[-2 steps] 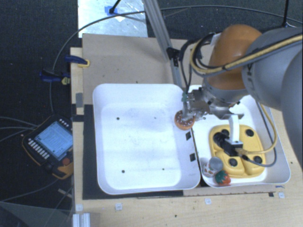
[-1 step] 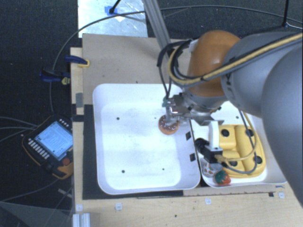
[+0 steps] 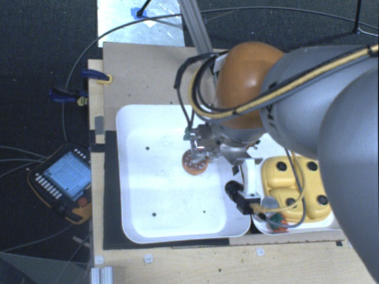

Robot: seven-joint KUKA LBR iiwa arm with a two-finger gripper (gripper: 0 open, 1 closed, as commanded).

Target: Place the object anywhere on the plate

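Note:
A small round brown object (image 3: 194, 163) lies in the left white bin (image 3: 148, 182), close to its right wall. My gripper (image 3: 198, 149) hangs directly over the object, at or just above its top edge, and the wrist hides how it meets it. The yellow plate (image 3: 296, 185), marked with a few dark spots, sits in the right bin and is partly covered by the arm.
The big grey arm with its orange band (image 3: 249, 81) covers most of the right bin. A small green and red item (image 3: 275, 219) lies at the plate's front edge. Black cables loop around the wrist. A handheld pendant (image 3: 62, 179) rests left of the bench.

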